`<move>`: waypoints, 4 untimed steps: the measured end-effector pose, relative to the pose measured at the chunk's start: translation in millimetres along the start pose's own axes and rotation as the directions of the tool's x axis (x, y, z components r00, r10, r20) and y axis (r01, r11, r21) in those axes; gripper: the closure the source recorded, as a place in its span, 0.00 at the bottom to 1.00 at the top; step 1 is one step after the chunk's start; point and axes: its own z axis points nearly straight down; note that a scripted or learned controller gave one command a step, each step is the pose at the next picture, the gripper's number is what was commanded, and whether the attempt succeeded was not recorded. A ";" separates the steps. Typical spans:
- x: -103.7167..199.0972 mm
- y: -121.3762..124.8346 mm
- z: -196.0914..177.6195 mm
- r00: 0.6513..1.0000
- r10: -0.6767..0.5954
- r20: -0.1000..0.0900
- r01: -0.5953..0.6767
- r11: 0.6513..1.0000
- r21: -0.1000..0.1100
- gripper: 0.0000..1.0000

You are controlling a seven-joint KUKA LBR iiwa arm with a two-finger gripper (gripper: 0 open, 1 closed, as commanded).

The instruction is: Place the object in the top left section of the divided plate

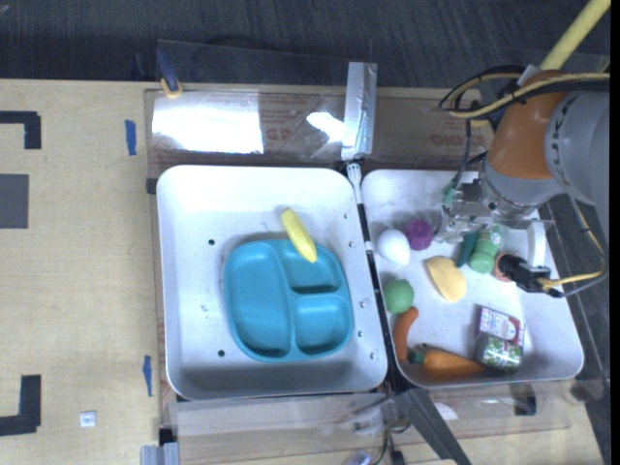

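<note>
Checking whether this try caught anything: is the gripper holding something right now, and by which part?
Cannot be told. The gripper sits low in the right bin, right over a green toy, but the view doesn't show a grasp.

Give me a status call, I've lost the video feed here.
Hand low in right bin, among toy foods. Yellow banana already lying across blue divided plate's top rim, left bin. Nothing blocking the plate.

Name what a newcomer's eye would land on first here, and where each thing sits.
The blue divided plate fills the middle of the left bin, with a yellow banana lying across its upper rim. In the right bin sits a cluster of toy foods, and the arm's orange band looms above it.
</note>
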 end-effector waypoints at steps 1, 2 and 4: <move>-6.4 -14.3 -0.3 0.984 -0.178 -0.001 0.178 0.984 -0.003 1.00; 33.2 -22.4 -64.1 0.959 -0.284 0.001 0.284 0.959 -0.006 1.00; 90.0 13.3 -98.3 0.964 -0.267 0.000 0.267 0.964 -0.002 0.00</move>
